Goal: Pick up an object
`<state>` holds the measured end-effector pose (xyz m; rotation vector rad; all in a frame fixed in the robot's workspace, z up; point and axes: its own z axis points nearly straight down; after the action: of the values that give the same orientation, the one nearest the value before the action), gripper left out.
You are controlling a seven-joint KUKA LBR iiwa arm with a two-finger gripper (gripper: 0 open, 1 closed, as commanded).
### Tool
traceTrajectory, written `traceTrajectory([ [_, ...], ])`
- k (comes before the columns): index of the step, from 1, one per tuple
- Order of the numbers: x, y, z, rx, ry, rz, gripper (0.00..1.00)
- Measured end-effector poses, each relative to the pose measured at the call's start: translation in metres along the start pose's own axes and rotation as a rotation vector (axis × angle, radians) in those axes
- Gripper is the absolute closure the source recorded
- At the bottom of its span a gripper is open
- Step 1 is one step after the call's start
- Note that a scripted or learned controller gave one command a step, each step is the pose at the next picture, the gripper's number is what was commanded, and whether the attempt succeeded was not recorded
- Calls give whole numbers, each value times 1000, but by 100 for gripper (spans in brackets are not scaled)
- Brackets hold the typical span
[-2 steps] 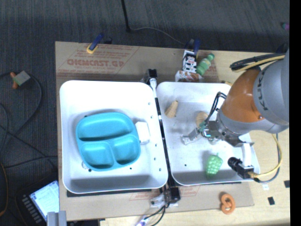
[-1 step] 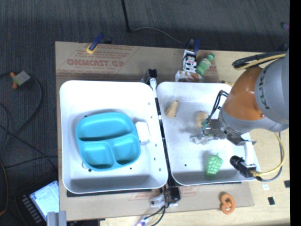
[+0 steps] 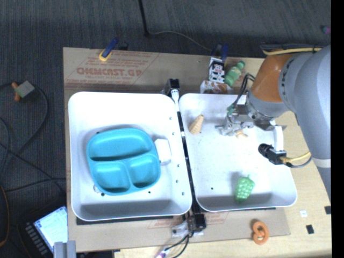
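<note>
Green berry (image 3: pixel 244 188) lies at near edge of right bin (image 3: pixel 215 160). Cone (image 3: pixel 196 124) rests by bin's left wall, farther back. Gripper (image 3: pixel 235 127) low over bin's far part, small orange piece (image 3: pixel 242 135) just beside it; grip state: cannot tell. Step: descent toward pick, likely. Next: close, lift straight.

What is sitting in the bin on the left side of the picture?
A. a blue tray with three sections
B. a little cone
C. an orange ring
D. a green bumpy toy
A: the blue tray with three sections lies in the left bin, while the green bumpy toy and the little cone are in the right bin, and the orange ring is on the bench outside it.
</note>
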<state>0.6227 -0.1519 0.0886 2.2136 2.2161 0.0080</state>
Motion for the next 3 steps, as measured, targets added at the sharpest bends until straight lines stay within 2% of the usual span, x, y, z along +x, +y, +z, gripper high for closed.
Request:
traceTrajectory([
  [1,9,37,-93,6,1,-1,100],
  [2,9,36,-92,10,1,0,0],
  [3,25,-28,0,4,1,1,0],
])
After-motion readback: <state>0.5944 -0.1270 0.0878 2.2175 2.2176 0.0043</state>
